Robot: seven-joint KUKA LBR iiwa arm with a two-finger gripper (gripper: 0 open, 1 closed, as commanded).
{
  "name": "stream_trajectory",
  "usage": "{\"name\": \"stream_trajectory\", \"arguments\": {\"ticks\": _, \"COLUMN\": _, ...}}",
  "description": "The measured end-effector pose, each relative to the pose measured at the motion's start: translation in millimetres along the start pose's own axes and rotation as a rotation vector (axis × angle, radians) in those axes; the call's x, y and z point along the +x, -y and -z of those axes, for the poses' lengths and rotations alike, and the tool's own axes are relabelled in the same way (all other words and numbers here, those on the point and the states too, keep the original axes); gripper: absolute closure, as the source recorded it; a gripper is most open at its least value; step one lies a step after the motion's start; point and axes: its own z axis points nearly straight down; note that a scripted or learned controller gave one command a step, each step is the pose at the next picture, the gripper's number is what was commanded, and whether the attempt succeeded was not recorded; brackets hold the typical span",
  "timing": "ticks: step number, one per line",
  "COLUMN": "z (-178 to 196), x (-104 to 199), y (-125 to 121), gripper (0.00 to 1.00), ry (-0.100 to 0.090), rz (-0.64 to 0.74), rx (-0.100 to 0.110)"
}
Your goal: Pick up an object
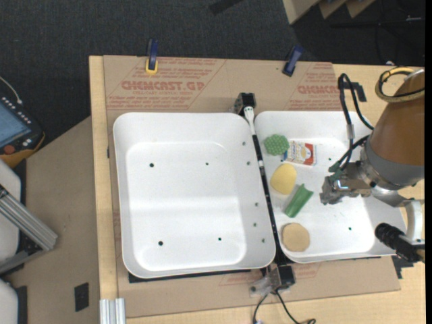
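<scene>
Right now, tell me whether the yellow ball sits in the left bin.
No, the yellow ball lies in the right bin.

We can read red letters on the brown cardboard sheet (202,79) under the bins. They say "CHEMCAST G.P", with smaller red lines we cannot make out. More red letters sit on the right side, partly hidden. The small white and red packet (300,153) has print too tiny to read.

Brown cardboard sheet (202,79) (blue clamps (152,51))
</scene>
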Motion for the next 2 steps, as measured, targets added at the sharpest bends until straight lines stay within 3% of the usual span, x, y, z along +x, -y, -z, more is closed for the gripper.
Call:
{"name": "stream_trajectory", "arguments": {"ticks": 1, "z": 82, "x": 52, "y": -54, "gripper": 1.0, "ry": -0.002, "rz": 0.017, "rx": -0.021}}
{"name": "stream_trajectory", "arguments": {"ticks": 2, "z": 85, "x": 146, "y": -65, "gripper": 1.0, "ry": -0.005, "rz": 0.021, "rx": -0.012}}
